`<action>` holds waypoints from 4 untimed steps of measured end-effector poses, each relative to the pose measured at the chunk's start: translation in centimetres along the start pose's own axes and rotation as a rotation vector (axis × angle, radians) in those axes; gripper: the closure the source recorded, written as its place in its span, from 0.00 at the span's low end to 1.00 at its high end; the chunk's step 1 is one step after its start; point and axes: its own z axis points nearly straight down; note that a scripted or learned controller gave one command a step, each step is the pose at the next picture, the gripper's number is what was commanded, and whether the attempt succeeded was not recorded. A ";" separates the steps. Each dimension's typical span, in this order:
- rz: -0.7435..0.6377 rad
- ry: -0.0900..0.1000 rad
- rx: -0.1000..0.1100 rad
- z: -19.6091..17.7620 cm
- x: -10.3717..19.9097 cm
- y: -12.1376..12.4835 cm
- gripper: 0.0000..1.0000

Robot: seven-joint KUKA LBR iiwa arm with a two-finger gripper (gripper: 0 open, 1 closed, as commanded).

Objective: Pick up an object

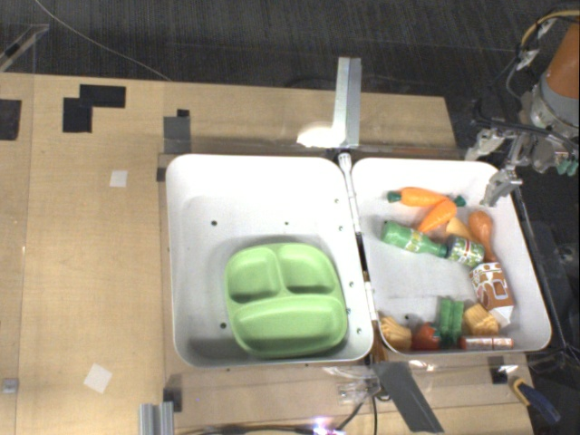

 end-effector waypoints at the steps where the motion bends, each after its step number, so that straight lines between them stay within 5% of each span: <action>1: -0.034 0.005 -0.001 13.4 -1.0 1.9 0.00; 2: -0.146 -0.001 -0.002 13.6 2.5 7.2 0.00; 3: -0.201 -0.003 -0.002 13.6 2.8 11.7 0.00; 4: -0.206 -0.022 0.001 12.0 2.3 11.8 1.00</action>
